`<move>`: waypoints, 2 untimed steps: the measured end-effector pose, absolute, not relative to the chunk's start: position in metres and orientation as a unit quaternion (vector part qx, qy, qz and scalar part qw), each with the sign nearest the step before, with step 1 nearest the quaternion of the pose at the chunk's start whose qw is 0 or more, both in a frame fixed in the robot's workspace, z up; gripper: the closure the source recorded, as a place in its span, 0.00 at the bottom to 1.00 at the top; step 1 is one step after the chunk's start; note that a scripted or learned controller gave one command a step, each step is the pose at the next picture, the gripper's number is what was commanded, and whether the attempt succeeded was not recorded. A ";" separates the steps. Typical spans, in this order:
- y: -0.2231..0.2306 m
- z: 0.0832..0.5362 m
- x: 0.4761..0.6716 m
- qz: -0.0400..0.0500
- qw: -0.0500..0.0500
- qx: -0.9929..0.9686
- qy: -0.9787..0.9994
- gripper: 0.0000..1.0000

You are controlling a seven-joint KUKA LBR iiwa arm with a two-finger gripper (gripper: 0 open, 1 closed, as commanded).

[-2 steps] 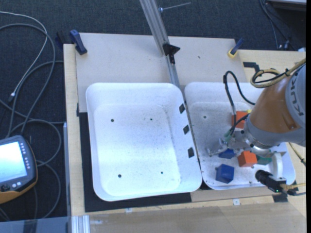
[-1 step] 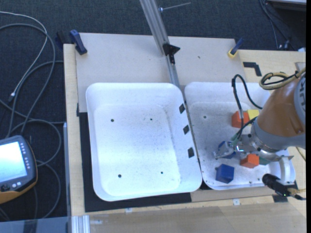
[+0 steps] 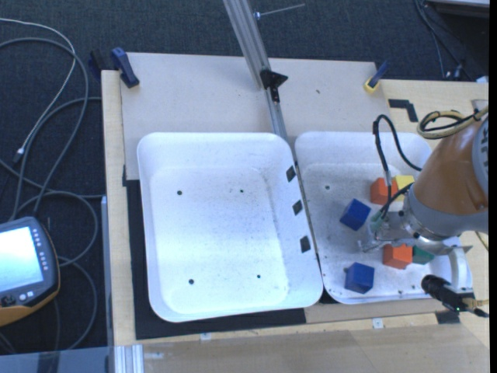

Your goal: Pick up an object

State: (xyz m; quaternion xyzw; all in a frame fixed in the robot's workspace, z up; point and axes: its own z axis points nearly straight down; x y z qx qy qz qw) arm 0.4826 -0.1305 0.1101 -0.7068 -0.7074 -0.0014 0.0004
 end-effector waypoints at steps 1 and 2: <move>-0.088 0.099 0.481 0.000 0.003 -0.706 -0.709 1.00; -0.091 0.099 0.481 0.000 0.001 -0.707 -0.707 0.00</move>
